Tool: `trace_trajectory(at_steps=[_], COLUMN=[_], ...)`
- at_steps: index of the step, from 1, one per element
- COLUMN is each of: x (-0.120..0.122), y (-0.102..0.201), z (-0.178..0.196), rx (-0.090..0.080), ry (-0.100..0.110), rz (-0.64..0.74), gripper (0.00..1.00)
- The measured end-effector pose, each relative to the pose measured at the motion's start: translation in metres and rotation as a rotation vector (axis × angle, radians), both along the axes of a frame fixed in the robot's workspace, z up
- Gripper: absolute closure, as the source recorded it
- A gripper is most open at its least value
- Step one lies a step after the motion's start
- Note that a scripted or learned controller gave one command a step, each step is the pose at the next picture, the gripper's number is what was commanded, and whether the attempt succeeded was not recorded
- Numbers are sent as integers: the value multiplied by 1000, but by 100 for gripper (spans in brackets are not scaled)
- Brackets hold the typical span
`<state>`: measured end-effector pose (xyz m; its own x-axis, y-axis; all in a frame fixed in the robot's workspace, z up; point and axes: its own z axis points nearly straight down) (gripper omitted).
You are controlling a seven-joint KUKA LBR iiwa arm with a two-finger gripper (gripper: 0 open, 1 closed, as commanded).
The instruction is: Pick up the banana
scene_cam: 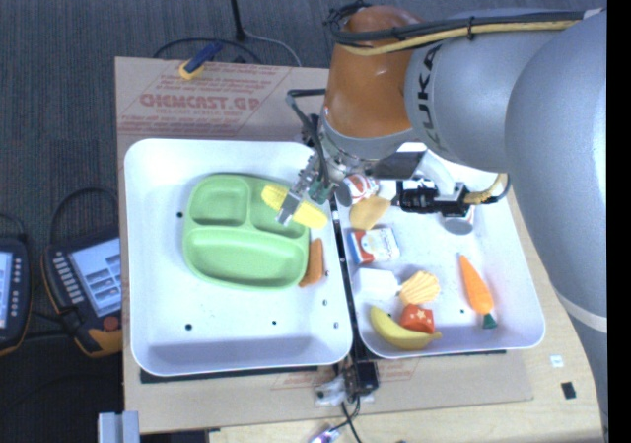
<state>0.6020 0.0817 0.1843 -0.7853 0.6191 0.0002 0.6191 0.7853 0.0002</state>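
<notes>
The banana (392, 330) lies in the right bin (521, 328), near that bin's front left corner, well apart from the gripper (293, 206). It is curved, with its long axis running roughly from upper left to lower right in the camera view: 1 end points toward the divider between the 2 bins, the other toward the bin's front wall, and the bend bows toward the front left. A small red piece (418, 317) rests against its upper right side, and a ridged yellow piece (420, 286) sits just behind that. An orange carrot (476, 290) lies to the right, its green tip toward the front, apart from the banana. The arm (473, 86) reaches in from the right and its gripper hangs over the left bin (158, 323), above the right rear part of the green divided plate (242, 231). A yellow object (296, 209) lies at the gripper's tip, on the plate's right rim; whether the fingers are spread, closed or pinching that object cannot be told from this angle. A thin orange piece (315, 261) lies against the plate's right edge, beside the divider. A white packet with red and blue print (373, 246) sits in the right bin, behind the banana.
</notes>
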Motion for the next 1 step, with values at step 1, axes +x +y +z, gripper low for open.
trace_trajectory(at_steps=[1], x=[30], y=[23], z=[-26], rx=[-1], ry=[0], rz=[-364], gripper=[100])
